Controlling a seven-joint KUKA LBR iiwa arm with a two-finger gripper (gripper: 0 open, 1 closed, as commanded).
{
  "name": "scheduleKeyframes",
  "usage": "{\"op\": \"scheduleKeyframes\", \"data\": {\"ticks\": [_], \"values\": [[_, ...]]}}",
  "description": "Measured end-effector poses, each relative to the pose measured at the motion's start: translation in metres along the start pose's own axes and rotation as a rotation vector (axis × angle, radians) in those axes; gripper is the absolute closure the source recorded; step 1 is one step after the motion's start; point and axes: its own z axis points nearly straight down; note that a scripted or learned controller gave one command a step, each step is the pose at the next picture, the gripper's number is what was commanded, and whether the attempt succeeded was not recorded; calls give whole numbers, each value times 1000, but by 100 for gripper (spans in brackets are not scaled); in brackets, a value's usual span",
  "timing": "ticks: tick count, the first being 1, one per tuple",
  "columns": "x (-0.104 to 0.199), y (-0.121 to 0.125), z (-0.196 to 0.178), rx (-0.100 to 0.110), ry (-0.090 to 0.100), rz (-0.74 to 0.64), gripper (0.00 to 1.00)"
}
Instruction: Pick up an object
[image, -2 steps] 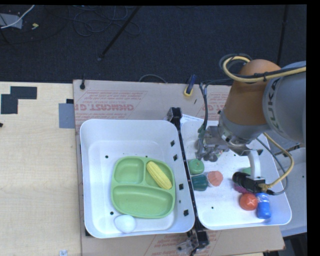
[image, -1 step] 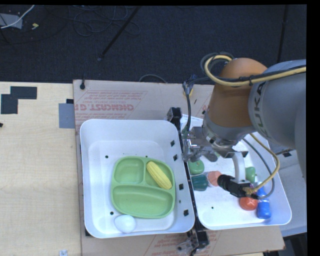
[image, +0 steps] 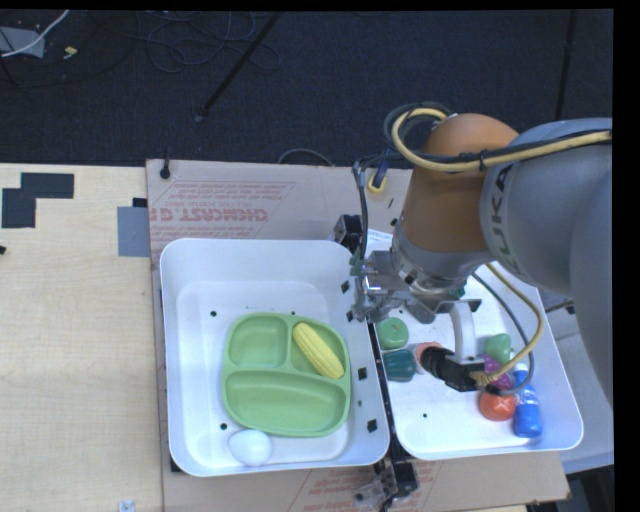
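My gripper (image: 383, 305) hangs low over the left edge of the right bin (image: 560, 432), under the orange-banded wrist. Just below it lies a round green object (image: 392, 333), with a teal block (image: 400, 366) in front of that. A red-orange piece (image: 430, 352) shows beside the teal block. Toward the bin's right side sit an orange ball (image: 497, 405), a blue object (image: 527, 416), a small green piece (image: 497, 347) and a purple piece (image: 511, 379). The wrist hides how the gripper meets the green object.
The left bin (image: 185, 300) holds a green divided plate (image: 285, 400) with a yellow corn cob (image: 318, 349) in its upper right compartment. A white egg-shaped thing (image: 250, 446) lies at that bin's front. The bins' shared wall (image: 378, 400) runs right under the gripper.
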Motion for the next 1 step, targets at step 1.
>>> {"op": "scheduleKeyframes", "data": {"ticks": [1], "values": [[15,-12,4,2,0,0,100]]}}
